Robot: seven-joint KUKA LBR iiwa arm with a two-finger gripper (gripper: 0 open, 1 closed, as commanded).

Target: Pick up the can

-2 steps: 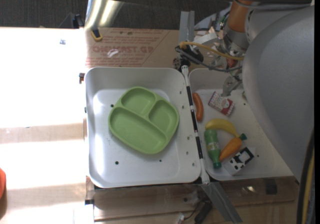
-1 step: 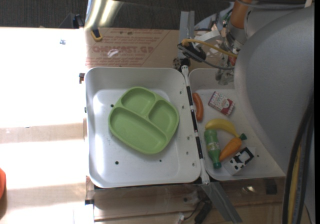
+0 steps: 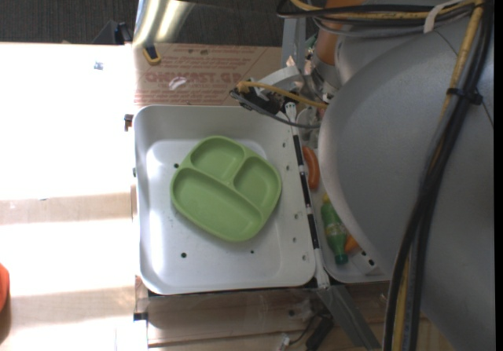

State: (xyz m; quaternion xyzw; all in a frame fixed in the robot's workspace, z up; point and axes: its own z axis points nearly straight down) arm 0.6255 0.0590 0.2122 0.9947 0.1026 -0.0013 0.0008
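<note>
Arm (image 3: 409, 153) bulk covers the right bin (image 3: 346, 271), at three o'clock. Can cannot be made out; green and orange items (image 3: 334, 232) peek out at the arm's edge. Left bin (image 3: 157, 263) holds a green plate (image 3: 226, 187). Tool state cannot be told. Risk: a blind grab closes on the wrong item.

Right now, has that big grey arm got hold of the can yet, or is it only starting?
Nothing looks done yet. The arm leans over the right-hand bin, hiding most of it, so I cannot make out a can or tell whether anything is gripped. A green bottle and something orange peek out there. The left bin holds a green divided plate. The whole pickup seems left to do.
</note>
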